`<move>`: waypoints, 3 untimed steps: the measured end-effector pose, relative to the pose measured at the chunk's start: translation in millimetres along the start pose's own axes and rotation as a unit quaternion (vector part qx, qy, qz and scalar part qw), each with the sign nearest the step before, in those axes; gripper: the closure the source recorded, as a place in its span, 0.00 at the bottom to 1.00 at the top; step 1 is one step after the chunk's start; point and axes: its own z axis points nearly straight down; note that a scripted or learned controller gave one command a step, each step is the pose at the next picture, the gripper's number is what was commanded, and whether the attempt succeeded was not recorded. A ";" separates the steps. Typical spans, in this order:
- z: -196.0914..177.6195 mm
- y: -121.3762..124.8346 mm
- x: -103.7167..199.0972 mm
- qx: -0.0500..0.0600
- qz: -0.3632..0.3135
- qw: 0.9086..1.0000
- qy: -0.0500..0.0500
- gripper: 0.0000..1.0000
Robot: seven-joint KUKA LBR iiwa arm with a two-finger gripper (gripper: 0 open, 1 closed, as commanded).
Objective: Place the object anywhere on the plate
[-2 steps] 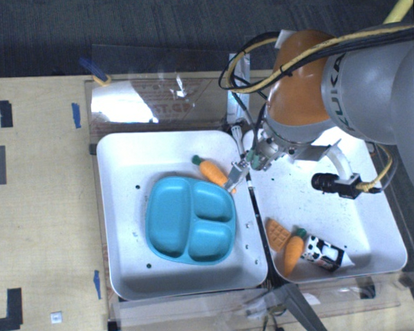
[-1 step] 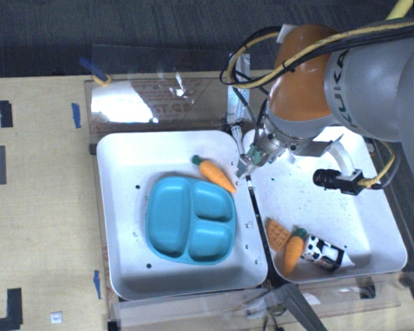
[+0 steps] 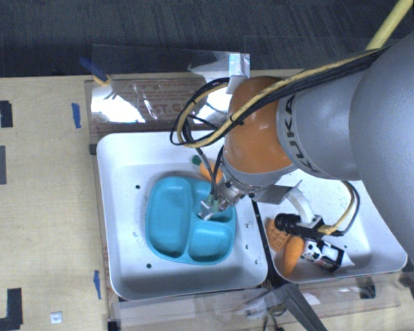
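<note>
From my station: pale wood bench (image 3: 44,225) with black and blue tape marks, dark floor along the frame's top. Left bin (image 3: 120,221), centre frame: blue divided plate (image 3: 172,218). Gripper (image 3: 210,208) over the plate's right compartment; finger spread I cannot tell. Orange object (image 3: 204,171) just above the plate's upper right rim, beside the wrist. Right bin (image 3: 378,256): orange and black clutter.

The divided blue plate (image 3: 179,221) lay open on its left side; the arm (image 3: 308,121) overhung its right edge, and clutter (image 3: 304,243) crowded the right bin (image 3: 385,256).
</note>
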 end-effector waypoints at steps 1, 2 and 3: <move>18.8 -35.5 12.7 0.000 -0.131 0.991 -0.001 1.00; -28.0 -58.4 -39.5 -0.003 -0.136 0.991 -0.004 1.00; -20.7 -44.9 31.5 -0.001 -0.079 0.997 -0.001 1.00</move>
